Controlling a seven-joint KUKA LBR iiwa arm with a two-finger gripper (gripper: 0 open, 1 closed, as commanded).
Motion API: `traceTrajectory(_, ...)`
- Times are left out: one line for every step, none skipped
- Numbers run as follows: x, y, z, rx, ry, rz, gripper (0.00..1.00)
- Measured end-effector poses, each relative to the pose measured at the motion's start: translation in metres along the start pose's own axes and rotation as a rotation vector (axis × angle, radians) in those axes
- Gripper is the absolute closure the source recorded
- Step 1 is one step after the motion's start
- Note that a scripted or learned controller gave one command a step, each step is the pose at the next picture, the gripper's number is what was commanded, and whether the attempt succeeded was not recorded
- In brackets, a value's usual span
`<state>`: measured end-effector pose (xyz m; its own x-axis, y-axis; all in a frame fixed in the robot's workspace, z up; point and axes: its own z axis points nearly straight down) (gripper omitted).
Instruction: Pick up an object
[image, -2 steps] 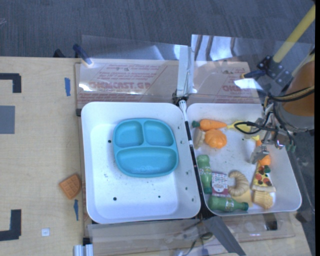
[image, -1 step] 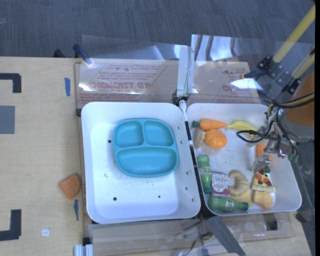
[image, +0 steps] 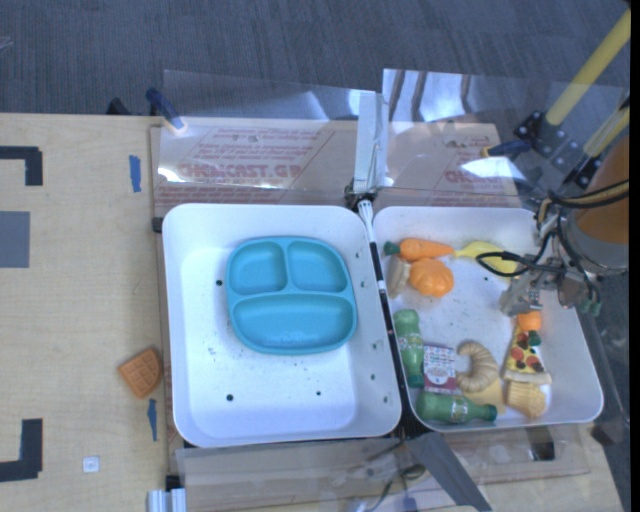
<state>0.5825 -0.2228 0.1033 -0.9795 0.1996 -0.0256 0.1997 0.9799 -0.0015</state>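
Wooden bench (image: 70, 300), two white bins, right bin (image: 575, 400) holding toy food, fingers (image: 528, 298) above pizza slice (image: 527, 352), grip unclear

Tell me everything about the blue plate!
The blue plate is light blue and looks like smooth plastic. It is a rounded rectangle split into three sections: two small ones at the far side and one big one at the near side. Nothing lies in any of them. It sits flat in the left bin, a bit toward the far side, resting on the bin's white floor. No toy touches it.
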Motion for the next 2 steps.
traceTrajectory(0.001,0.000,0.001,0.000,0.002,0.000,0.00)
traceTrajectory(-0.018,0.003,0.016,-0.001,0.015,0.044,0.00)
